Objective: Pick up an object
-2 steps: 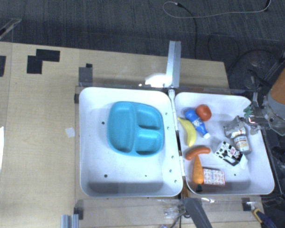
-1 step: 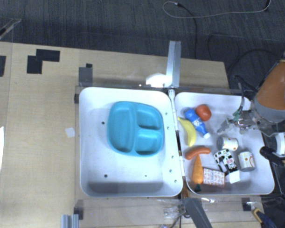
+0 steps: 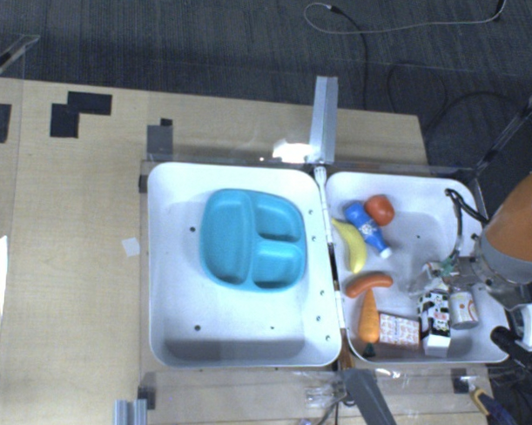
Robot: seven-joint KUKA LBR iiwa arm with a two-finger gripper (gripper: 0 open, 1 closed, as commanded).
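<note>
The right bin [image 3: 422, 223] holds a red-orange ball [image 3: 380, 209], a blue and white bottle [image 3: 367, 226], a yellow banana [image 3: 352, 244], a reddish sausage [image 3: 368, 283], an orange carrot [image 3: 369, 317] and a brown box [image 3: 399, 330]. My gripper [image 3: 434, 311] is low in this bin's right front part, just right of the brown box. A small pale box [image 3: 462, 308] sits against its right side and a white block [image 3: 436, 345] lies just in front of it. I see nothing clearly held.
A blue divided plate [image 3: 252, 238] lies in the left bin [image 3: 177, 274]. The arm's orange band [image 3: 520, 223] hangs over the right bin's right rim. A metal post [image 3: 324, 120] stands behind the wall between the bins. Cables run along the right bin's right side.
</note>
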